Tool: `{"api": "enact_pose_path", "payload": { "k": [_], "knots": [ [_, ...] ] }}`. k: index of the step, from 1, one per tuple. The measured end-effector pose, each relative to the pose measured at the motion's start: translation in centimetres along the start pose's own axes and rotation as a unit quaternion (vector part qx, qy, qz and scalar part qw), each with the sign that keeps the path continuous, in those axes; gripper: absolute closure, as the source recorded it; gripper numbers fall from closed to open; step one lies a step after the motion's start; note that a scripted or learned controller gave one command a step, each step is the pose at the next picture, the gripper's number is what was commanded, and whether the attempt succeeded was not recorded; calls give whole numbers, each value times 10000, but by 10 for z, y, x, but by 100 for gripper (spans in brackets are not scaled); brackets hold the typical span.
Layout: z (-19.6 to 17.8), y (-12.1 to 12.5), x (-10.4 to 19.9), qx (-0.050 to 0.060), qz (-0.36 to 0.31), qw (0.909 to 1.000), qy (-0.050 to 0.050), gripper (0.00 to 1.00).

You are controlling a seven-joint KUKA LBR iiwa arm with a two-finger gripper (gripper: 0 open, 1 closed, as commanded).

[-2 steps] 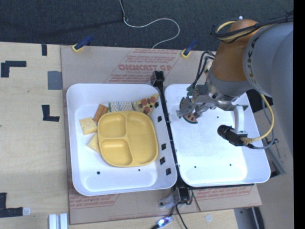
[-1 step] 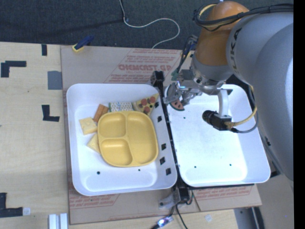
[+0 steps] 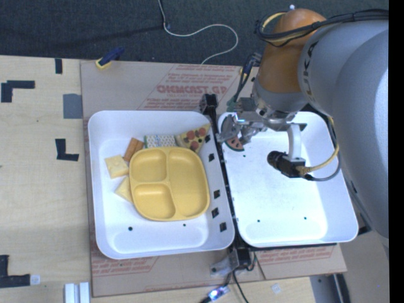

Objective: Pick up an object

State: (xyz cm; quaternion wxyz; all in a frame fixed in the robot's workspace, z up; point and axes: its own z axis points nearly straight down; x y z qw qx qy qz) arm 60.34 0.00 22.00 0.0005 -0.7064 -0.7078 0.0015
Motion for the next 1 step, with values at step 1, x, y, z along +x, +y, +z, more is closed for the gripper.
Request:
{"api": "enact_pose_path", "payload": {
  "k": [1],
  "knots": [
    [6,2,7,-1,3,10000,0,100]
  ]
}}
